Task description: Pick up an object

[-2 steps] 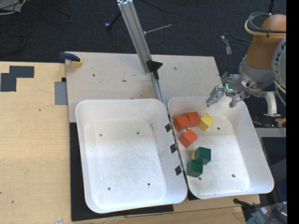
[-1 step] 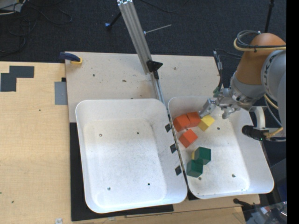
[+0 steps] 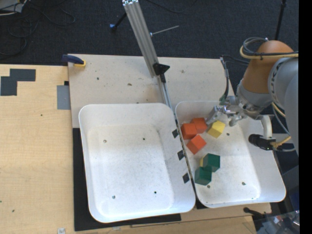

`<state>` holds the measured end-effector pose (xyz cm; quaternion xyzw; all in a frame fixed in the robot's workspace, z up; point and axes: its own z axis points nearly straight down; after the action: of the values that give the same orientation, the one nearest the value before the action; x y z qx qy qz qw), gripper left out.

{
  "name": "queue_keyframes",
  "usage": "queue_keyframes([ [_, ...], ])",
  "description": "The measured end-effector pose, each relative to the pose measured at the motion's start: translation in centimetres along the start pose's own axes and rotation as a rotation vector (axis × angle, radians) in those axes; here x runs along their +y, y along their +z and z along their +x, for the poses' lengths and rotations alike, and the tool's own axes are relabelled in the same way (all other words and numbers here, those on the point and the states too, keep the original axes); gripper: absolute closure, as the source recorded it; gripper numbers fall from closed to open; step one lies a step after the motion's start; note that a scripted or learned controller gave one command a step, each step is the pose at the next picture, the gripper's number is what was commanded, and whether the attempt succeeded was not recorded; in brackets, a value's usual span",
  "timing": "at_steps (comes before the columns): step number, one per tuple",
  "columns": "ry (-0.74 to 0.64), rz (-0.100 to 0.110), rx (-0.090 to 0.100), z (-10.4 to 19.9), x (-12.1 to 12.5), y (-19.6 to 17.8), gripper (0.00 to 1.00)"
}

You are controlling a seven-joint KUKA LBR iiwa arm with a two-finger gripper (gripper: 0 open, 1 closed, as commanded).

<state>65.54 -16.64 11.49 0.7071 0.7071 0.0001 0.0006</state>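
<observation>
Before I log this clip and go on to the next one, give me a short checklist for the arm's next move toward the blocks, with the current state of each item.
1. Blocks are within the right bin: ok, all lie in its left half.
2. Tool is over that bin: ok, it sits near the bin's far edge, next to the yellow block.
3. Tool holds a block: cannot tell, no block is seen between its fingers.
4. Yellow block has room around it: not ok, the orange blocks sit right beside it.
5. Green blocks stand apart from each other: not ok, they are bunched together.
</observation>
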Motion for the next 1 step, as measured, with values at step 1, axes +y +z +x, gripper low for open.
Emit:
queue_keyframes([
  [1, 0.0, 0.005, 0.001, -0.03, -0.11, -0.72, 1.0],
])
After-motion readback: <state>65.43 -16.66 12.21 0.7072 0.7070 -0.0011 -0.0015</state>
